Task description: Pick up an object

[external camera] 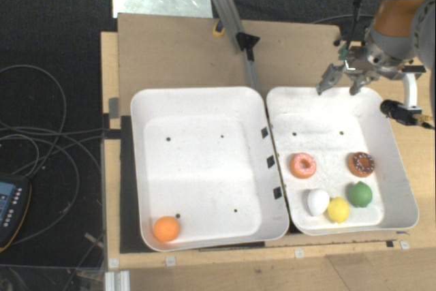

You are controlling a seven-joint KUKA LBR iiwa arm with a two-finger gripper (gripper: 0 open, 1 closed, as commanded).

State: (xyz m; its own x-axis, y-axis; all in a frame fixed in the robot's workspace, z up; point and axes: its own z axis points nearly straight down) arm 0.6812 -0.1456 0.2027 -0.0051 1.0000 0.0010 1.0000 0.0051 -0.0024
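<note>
My gripper [339,84] hangs open over the far edge of the right bin [327,112], its two fingers spread with nothing between them. In that bin's near half lie a pink-frosted doughnut [303,165], a chocolate doughnut with sprinkles [362,163], a white egg-shaped object [317,202], a yellow lemon [338,210] and a green round fruit [360,195]. An orange [166,229] rests in the near left corner of the left bin [197,146]. All of these sit well toward the front, apart from the gripper.
A slanted grey pole [228,7] with a black clamp crosses the bench behind the bins. Black clips [270,161] sit along the seam between the bins. Cables and a handheld pendant [10,204] lie on the floor at left.
</note>
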